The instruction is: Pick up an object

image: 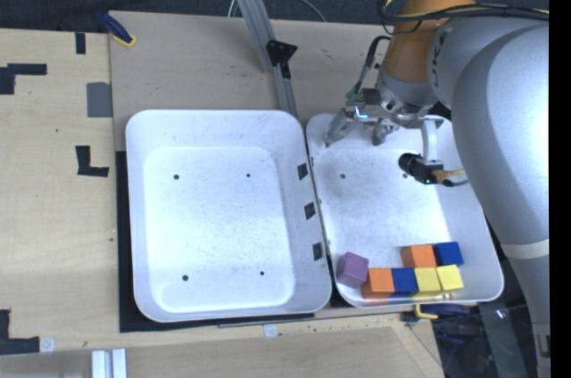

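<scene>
The gripper sits in the upper middle-right of the frame, over the far edge of the right bin. Its two fingers point down and are spread apart, with nothing between them; the tips seem to hang just above the bin's rim, though the slant of the view makes that hard to judge. Above the gripper the orange band rises toward the top of the frame, and the grey arm bulks down the right side, bending over the bin.

The blocks lie well apart from the gripper, clustered at the right bin's near edge in the lower right: a purple block, two orange blocks, two blue blocks and two yellow blocks, mostly touching. The left bin fills the centre-left.
</scene>
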`<state>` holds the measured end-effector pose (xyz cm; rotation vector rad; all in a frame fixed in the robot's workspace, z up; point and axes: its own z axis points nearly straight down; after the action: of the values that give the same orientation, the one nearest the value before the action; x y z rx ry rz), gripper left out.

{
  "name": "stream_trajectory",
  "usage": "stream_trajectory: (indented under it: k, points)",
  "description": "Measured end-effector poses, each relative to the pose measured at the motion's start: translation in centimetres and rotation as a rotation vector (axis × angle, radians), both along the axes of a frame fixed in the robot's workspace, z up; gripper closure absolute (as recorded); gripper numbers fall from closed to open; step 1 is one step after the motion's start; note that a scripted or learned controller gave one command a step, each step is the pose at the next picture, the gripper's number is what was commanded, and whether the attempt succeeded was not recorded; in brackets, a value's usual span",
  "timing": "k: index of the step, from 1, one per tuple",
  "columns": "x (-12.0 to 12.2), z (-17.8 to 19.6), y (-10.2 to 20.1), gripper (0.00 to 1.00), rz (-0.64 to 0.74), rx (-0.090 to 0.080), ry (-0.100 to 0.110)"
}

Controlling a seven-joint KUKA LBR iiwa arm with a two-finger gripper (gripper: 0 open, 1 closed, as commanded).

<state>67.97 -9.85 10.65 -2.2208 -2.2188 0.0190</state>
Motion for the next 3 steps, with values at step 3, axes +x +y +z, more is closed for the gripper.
stream_trajectory:
  k: [3]
  points:
    - [-5.5, 9.1, 3.6, 0.00, 0.004, 0.008, -0.015]
